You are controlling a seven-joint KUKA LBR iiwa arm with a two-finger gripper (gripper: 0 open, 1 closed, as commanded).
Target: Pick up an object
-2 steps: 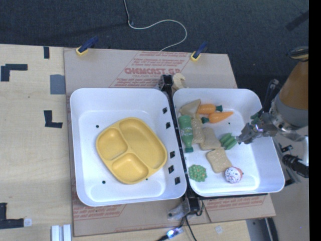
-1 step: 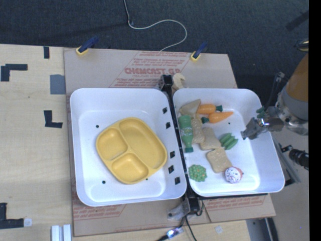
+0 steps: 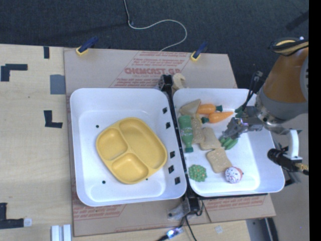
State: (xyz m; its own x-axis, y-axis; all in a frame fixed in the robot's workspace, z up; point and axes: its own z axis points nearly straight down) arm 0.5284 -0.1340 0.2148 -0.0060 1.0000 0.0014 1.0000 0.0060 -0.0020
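My gripper [image 3: 232, 131] is low inside the right bin [image 3: 265, 186], near its middle right. Its tip sits just over a small green piece [image 3: 230, 143], and I cannot make out whether it touches that piece. Just to its upper left lie two orange carrots [image 3: 219, 117], one behind the other. A tan bread slice [image 3: 206, 138] and a long green vegetable [image 3: 186, 132] lie to its left. Nearer the front are another tan slice [image 3: 218, 160], a green broccoli head [image 3: 197, 172] and a white-and-red ball [image 3: 233, 174].
The left bin [image 3: 80, 104] holds a yellow divided plate [image 3: 131, 149]. A black divider with clips [image 3: 173, 134] runs between the bins. A white cable [image 3: 155, 24] loops on the dark floor behind the cardboard base. The arm's grey body [image 3: 283, 99] overhangs the right bin's far right edge.
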